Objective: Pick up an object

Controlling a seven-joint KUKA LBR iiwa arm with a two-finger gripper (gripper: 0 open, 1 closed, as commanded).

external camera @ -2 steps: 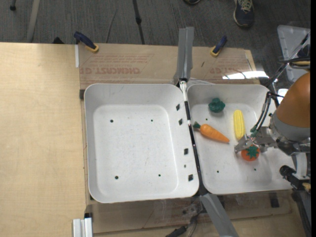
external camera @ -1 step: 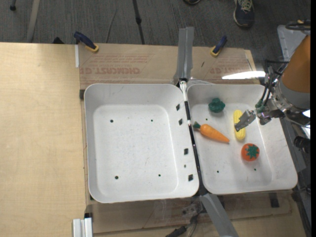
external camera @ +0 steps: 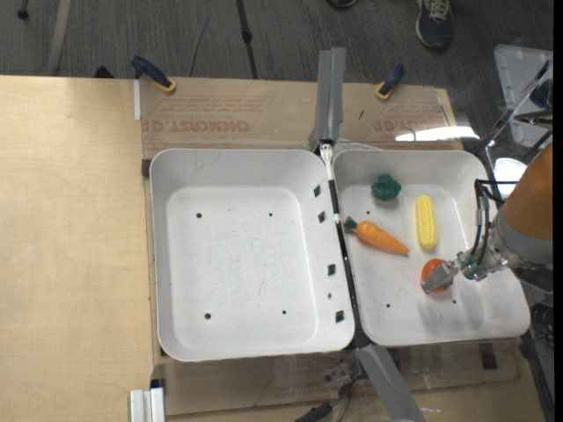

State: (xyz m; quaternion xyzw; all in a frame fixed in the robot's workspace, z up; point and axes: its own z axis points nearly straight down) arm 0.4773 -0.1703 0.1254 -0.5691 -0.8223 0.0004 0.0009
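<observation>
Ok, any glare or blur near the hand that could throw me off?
Camera view: bright glare washes the cardboard behind the right bin and that bin's right rim; the hand is small and soft-edged over the red-orange object; the carrot, corn and green toy look evenly lit.

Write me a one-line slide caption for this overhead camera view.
Gripper at a red-orange object in the right bin, near a carrot, corn cob and green item.

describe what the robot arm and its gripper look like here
The arm enters from the right with a broad orange band and grey housing below it. Thin dark cables loop beside the wrist. The gripper is small, metallic grey, with slim fingers.
</observation>
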